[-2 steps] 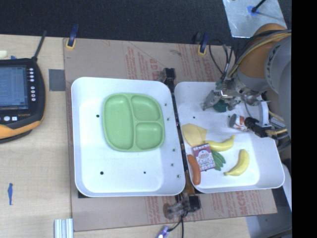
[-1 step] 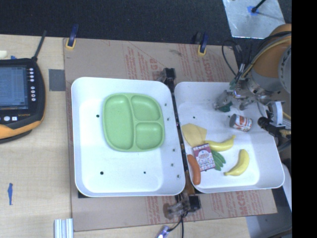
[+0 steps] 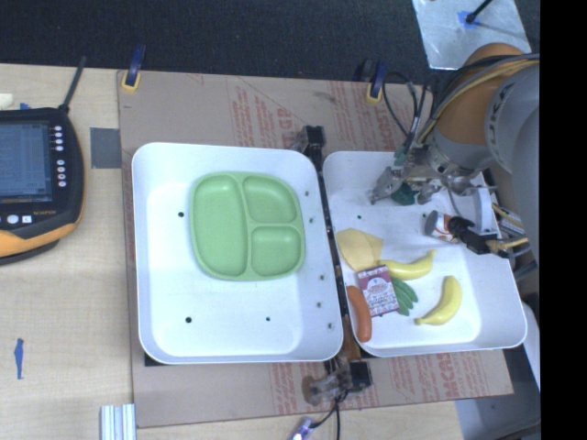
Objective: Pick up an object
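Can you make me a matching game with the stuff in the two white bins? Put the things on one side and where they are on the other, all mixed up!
Things:
1. green plate
2. hot dog
3. gripper
4. curved banana

Places:
A. lower left corner of the right bin, along its left wall
B. near the top of the right bin
C. middle of the left bin
D. lower right part of the right bin

Pairs: 1-C, 2-A, 3-B, 4-D
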